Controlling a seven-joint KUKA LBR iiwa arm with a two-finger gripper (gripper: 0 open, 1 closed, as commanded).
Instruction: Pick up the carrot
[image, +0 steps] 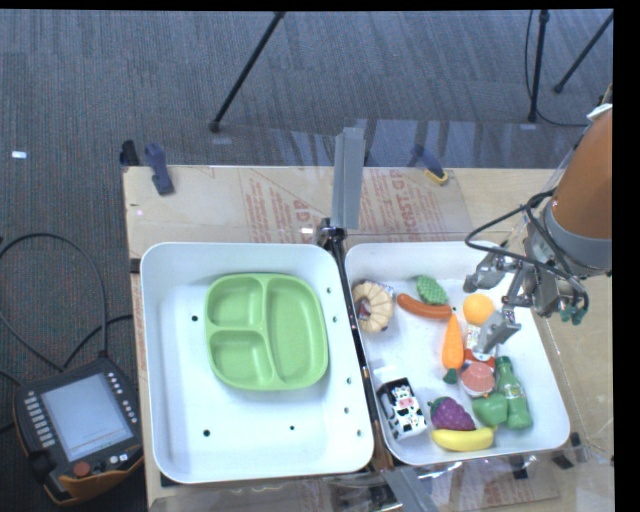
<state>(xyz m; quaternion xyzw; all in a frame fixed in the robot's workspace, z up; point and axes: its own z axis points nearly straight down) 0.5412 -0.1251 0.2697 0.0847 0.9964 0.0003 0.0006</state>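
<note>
Smooth white bin (548, 372), tapered orange carrot (453, 344)

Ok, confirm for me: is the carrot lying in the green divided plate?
No, the carrot lies in the right bin among other toy foods; the green plate sits in the left bin.

Fixed overhead camera, slanting down on both bins (160, 300).

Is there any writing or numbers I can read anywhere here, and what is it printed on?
Red printed lettering on the brown cardboard sheet behind the two bins: upside down and too blurred to read.
Small black-and-white cow-patterned carton in the right white bin: markings too small to read.
Grey handheld control pendant with a screen at lower left: screen and buttons show no legible text.
Nothing else carries readable words or numbers.
</note>
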